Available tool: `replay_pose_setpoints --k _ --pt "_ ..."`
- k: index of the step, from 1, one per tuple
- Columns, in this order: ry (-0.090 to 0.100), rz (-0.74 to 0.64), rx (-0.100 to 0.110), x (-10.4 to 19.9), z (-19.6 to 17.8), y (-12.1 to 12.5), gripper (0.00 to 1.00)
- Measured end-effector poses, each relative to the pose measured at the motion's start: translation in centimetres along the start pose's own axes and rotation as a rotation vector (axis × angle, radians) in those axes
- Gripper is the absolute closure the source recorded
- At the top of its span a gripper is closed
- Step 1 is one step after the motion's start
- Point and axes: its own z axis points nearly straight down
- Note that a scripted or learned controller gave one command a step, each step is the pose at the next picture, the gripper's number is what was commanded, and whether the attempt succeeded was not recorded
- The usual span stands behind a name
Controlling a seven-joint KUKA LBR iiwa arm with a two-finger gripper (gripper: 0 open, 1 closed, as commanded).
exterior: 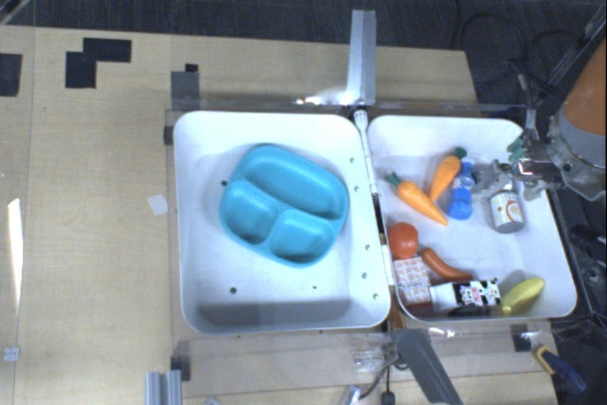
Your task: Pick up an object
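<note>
Two white bins sit on the table: the left bin [190, 204] and the right bin [545, 247]. The left one holds one blue divided plate [283, 204]. The right one holds two carrots [421, 201] [446, 174], one blue bottle [460, 200], one small can [506, 212], one red tomato [403, 239], one sausage [444, 266], one checkered packet [412, 281], one dark carton [467, 296] and one yellow banana [523, 292].

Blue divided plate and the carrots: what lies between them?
In the camera view, the two bins' adjoining walls lie between the blue divided plate and the carrots, plus bare white bin floor on either side.
</note>
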Motion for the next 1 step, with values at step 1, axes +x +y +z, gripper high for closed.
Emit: replay_pose_setpoints --k 1 --pt "-0.002 -0.001 -0.009 2.02 13.36 5.17 0.00"
